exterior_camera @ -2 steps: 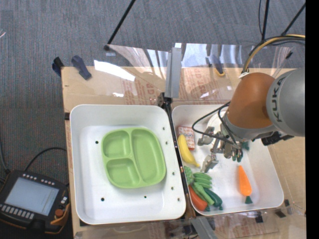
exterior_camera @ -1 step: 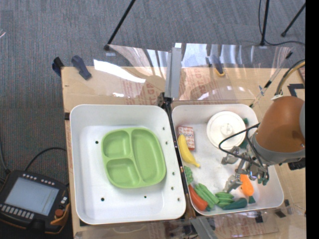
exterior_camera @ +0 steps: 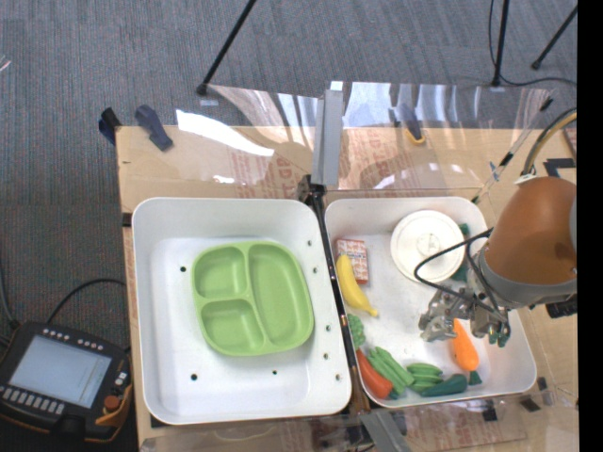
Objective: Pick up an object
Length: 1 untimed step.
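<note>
Low over the right white bin (exterior_camera: 497, 217), the end effector (exterior_camera: 464, 328) hangs at the end of the grey arm (exterior_camera: 528, 295) with its orange band (exterior_camera: 535, 234), which reaches in from the right. Its metal fingers point down around the top of an orange carrot (exterior_camera: 464, 349); from this angle I cannot tell whether they are spread or pressed together, nor whether they pinch the carrot. The carrot lies on the bin floor near the bin's right wall, its green stem end (exterior_camera: 474, 377) toward the front rim. Taking the carrot as the landmark: a white round lid or plate (exterior_camera: 426, 243) sits behind it, toward the back of the bin, partly crossed by a black cable (exterior_camera: 435, 262). Well to the carrot's left, a yellow banana (exterior_camera: 352, 286) lies near the divide between the bins, with a small red and white box (exterior_camera: 353, 259) just behind the banana. To the carrot's front left, a cluster of green pea pods (exterior_camera: 403, 372) rests along the front rim, with a red-orange piece (exterior_camera: 373, 376) beside them and a small green piece (exterior_camera: 357, 330) just behind that. Far to the carrot's left, in the left white bin (exterior_camera: 160, 243), a green three-compartment plate (exterior_camera: 252, 297) lies flat. Both bins rest on the desk (exterior_camera: 188, 163). Off the desk, far to the left and front of the carrot, a handheld control pendant (exterior_camera: 61, 377) lies on the floor.
</note>
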Each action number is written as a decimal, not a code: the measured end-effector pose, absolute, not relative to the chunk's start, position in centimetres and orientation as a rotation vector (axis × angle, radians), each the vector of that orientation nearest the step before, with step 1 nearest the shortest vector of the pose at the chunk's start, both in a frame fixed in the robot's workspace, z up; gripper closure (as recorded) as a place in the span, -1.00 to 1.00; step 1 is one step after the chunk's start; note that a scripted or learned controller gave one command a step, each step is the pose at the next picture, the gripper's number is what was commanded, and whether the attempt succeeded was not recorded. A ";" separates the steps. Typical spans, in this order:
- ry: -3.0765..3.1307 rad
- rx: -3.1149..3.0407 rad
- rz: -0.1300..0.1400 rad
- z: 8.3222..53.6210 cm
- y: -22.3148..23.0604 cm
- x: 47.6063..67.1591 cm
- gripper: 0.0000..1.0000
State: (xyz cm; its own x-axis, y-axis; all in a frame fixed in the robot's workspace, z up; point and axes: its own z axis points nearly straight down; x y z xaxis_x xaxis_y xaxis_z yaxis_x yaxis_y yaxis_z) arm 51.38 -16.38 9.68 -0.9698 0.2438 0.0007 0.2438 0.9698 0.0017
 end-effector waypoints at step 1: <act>-3.141 -0.108 -0.001 9.0 -21.1 50.9 1.00</act>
